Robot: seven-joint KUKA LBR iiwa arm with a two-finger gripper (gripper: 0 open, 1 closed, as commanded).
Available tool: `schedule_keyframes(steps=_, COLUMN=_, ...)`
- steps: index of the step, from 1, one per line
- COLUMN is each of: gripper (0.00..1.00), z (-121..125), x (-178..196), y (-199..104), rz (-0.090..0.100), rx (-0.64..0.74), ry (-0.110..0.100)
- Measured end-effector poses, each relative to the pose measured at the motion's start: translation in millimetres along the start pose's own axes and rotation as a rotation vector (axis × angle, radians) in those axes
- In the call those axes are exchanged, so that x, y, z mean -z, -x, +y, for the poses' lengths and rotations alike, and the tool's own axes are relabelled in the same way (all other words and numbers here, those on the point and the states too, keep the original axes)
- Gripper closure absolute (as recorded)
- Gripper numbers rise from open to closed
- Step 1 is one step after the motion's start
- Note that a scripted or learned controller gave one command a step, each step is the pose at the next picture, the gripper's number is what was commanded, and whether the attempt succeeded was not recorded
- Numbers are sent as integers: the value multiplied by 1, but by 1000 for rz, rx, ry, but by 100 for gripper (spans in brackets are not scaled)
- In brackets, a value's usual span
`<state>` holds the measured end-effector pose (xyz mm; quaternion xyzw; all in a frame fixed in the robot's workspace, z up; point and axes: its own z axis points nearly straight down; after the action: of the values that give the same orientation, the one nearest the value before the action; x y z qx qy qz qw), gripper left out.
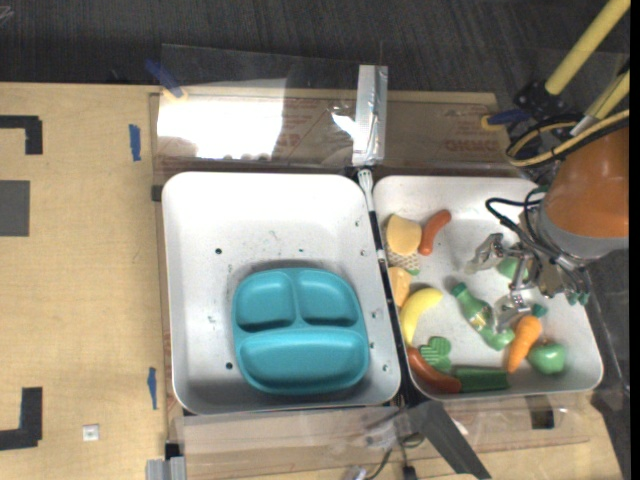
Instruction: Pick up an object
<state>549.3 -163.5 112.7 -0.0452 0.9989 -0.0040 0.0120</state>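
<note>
Honestly, you are early in the pick: nothing shows lifted yet. Your pincer [520, 286] hangs low over the right bin [590, 368], among the toy food, and whether it is spread or pressed together cannot be told from this slant. Nothing is visibly pinched. Nearest to it lie the carrot [524, 337], just below the tip, and a green bottle [470, 303] to its side; either looks a likely target. The yellow banana [418, 308] sits further off. The left bin [190, 268] holds a teal tray [298, 328]. Closing, gripping and raising are all left to do.
</note>
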Motion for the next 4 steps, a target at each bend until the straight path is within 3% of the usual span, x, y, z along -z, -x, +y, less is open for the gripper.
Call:
schedule_keyframes(steps=1, gripper=0, z=65, x=-22, y=-15, rz=10, rx=26, ry=9)
schedule_keyframes(steps=2, gripper=0, z=52, x=-24, y=51, rz=9, rx=-12, ry=8)
schedule_keyframes(steps=3, gripper=0, z=45, x=-25, y=67, rz=11, rx=66, ry=7)
schedule_keyframes(steps=4, gripper=0, z=44, x=-23, y=31, rz=11, rx=145, ry=8)
